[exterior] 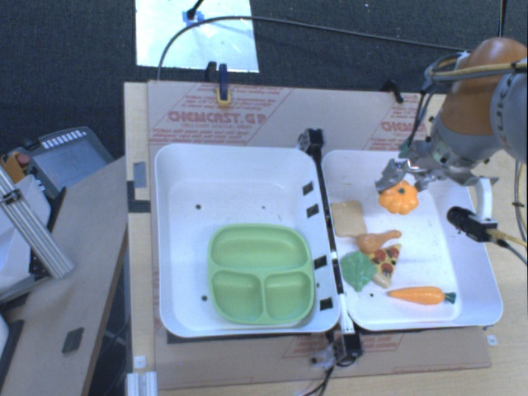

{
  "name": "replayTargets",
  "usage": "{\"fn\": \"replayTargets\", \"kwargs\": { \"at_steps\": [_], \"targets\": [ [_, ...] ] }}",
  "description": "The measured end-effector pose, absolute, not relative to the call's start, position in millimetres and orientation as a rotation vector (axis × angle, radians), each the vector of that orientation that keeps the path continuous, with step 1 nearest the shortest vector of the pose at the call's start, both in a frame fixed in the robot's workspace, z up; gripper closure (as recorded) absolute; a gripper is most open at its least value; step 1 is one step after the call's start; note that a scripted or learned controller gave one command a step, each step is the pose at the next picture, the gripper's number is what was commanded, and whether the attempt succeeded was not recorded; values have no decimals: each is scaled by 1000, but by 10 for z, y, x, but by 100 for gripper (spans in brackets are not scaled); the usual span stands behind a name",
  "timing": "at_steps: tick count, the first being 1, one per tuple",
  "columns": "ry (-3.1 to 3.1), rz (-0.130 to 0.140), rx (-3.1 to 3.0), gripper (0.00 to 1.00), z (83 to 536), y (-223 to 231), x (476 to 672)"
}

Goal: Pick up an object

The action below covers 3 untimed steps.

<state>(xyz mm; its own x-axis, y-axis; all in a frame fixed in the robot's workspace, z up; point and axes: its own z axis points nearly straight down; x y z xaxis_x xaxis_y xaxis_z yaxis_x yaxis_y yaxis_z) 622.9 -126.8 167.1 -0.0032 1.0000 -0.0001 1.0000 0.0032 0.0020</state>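
The left shallow white plastic bin (177, 188) carries a pale green moulded tray with three compartments (261, 273) toward its near edge. Across the black divider strip (324, 238), the right white bin (474, 304) holds the candidate objects: a tan flat bread-slice toy (347, 218) beside the divider, an orange-brown drumstick toy (378, 240), a green leafy vegetable toy (357, 270) touching a pizza-slice toy (385, 262), an orange carrot toy with green top (421, 296) near the front wall, and a small orange plastic pumpkin (399, 198) further back. The tool (404, 176) hangs directly above and just behind the pumpkin, apparently touching its top; whether its fingers are spread or closed cannot be told at this angle, and no object is seen between them. Judgement: the pumpkin is the likely target, not yet secured. Risks: the rounded, smooth body could squirt out sideways if the fingers close off-centre or too high; a misjudged descent could press it against the bin floor or knock it toward the bread slice.
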Motion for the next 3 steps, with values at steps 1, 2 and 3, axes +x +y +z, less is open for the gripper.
{"fn": "replayTargets", "kwargs": {
  "at_steps": [1,2,3],
  "targets": [
    [2224,2,2216,100,2240,-1250,6149],
    [2225,2,2216,100,2401,-1250,6156],
    [2226,2,2214,100,2295,-774,6196]
  ]
}}
